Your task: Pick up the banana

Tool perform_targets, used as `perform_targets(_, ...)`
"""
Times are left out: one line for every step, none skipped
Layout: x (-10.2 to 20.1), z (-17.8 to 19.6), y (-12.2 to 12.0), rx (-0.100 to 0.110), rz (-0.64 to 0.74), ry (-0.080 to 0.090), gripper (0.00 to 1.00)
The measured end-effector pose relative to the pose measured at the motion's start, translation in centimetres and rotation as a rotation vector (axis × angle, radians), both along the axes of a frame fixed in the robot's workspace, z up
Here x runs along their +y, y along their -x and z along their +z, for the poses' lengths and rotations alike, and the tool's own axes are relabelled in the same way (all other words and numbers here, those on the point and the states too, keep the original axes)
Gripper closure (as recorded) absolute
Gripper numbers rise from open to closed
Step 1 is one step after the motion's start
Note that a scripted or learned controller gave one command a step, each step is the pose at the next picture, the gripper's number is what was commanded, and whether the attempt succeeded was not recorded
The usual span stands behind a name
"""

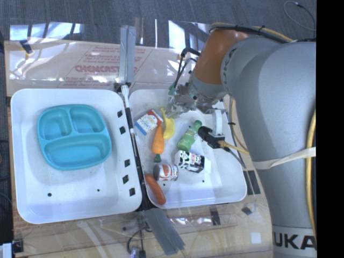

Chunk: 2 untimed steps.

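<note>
**My pincer just above the banana in the right bin**

My pincer [173,107] is low over the upper part of the right bin [228,190], and its tips are just above the top end of the banana [169,127]. The tips are small and dark from this angle, so I cannot tell if they are spread or pressed together, and I cannot say that they pinch the fruit.

The banana lies in the middle of the right bin, yellow, a little curved. Just below it on the left lies a carrot [158,141], touching it. To the left of the banana there is a small white and blue carton [148,122]. To the right lies a green bottle [188,137], tilted. Lower, I see a black and white box [190,161], a small can [167,171] and an orange sausage-like piece [155,189] near the front wall.

The left bin [24,198] holds a blue divided plate [73,136], well apart from my arm [269,90].
</note>
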<state>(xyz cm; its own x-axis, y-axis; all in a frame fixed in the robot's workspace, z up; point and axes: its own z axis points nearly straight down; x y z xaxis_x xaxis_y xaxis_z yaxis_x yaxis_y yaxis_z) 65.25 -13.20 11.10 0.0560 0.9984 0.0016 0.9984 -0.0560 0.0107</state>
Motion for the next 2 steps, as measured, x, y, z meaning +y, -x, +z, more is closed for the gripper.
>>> perform_targets(5.75, 8.13, -0.44, 0.013, -0.361, -0.001, 1.00)
perform_targets(5.74, 8.11, -0.43, 0.014, -0.361, -0.002, 0.00)
